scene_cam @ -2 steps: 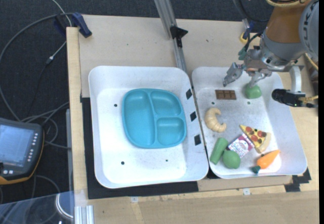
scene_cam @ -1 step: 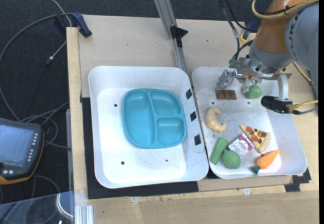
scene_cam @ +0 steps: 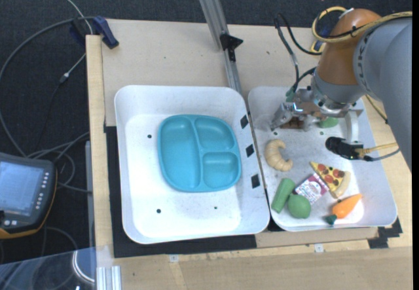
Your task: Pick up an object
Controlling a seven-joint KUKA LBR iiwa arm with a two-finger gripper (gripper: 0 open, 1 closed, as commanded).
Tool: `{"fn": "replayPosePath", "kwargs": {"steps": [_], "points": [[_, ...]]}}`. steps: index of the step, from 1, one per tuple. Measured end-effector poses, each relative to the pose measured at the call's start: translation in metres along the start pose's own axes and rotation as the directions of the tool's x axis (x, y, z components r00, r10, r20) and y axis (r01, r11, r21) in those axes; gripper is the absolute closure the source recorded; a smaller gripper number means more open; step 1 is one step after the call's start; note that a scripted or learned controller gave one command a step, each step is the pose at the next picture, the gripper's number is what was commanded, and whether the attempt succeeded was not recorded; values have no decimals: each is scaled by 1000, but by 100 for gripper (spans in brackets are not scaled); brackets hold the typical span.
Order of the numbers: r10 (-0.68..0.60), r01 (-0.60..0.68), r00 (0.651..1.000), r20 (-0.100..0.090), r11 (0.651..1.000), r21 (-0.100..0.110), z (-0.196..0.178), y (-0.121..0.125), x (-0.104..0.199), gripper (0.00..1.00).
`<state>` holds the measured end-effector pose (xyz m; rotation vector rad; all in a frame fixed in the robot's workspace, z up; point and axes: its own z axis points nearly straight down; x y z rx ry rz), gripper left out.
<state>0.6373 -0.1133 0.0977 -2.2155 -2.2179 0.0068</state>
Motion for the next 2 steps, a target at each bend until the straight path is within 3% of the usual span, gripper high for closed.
{"fn": "replayPosePath", "kwargs": {"steps": [1, 2], "points": [[0, 0, 1000, 0, 1000, -8, -15, 2, 0, 100], [0, 0, 1000, 2, 1000, -13, -61, -2, 4, 100]]}}
